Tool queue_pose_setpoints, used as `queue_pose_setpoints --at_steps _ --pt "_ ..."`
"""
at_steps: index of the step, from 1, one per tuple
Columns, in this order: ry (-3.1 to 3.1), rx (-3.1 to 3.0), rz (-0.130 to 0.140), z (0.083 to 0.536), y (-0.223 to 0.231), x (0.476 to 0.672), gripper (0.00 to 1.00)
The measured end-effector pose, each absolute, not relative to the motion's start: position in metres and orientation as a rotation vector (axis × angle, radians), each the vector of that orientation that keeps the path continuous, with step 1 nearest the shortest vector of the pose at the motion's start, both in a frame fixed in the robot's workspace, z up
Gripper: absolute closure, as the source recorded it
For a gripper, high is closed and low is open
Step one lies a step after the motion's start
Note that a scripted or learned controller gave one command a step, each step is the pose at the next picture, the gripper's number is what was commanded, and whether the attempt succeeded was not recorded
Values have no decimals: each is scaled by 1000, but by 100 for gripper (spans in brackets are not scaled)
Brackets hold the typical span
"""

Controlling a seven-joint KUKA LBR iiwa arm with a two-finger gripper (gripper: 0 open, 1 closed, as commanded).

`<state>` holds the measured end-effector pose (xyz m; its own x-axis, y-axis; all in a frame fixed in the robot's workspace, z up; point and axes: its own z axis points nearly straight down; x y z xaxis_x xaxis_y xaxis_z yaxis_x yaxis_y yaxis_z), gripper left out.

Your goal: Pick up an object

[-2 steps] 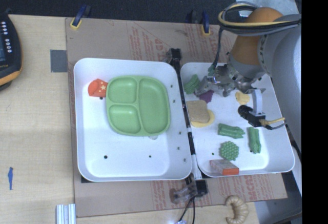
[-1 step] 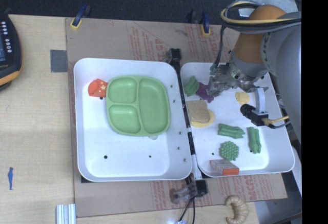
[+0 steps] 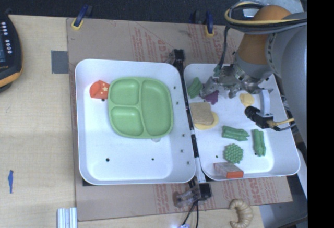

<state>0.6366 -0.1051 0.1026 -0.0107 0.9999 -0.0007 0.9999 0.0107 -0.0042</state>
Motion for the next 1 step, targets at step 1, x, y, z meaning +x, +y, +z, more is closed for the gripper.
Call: queue_pose_setpoints --at_steps 1 --pt "-2221 -2207 26 93 -102 654 0"
